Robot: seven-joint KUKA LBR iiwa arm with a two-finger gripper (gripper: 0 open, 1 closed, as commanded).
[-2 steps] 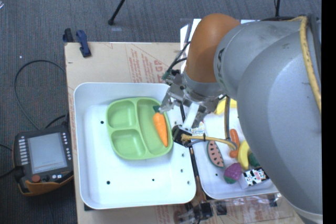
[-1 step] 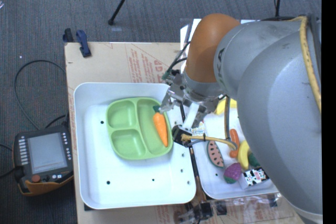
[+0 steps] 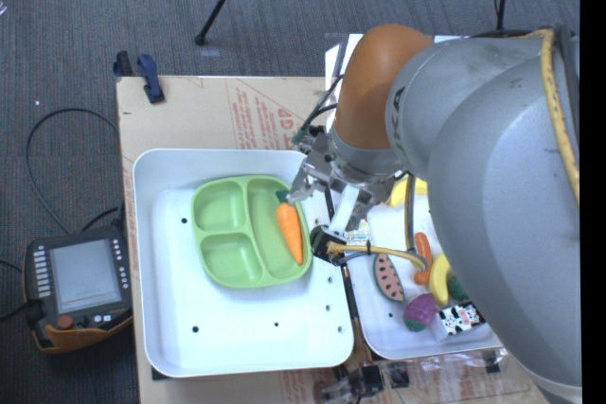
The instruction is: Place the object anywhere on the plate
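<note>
The carrot [image 3: 290,232] lies in the long right-hand compartment of the green plate [image 3: 220,203], its long axis running roughly along that compartment, green stem end toward the top. The gripper [image 3: 320,208] stands just beside and slightly above-right of the carrot, fingers spread apart with nothing between them. The carrot appears already seated on the plate, apart from the fingers. The plate is smooth moulded plastic with three divided wells; the carrot is a tapered, glossy orange toy. The plate rests in the left bin [image 3: 170,336], a shallow white tray.
</note>
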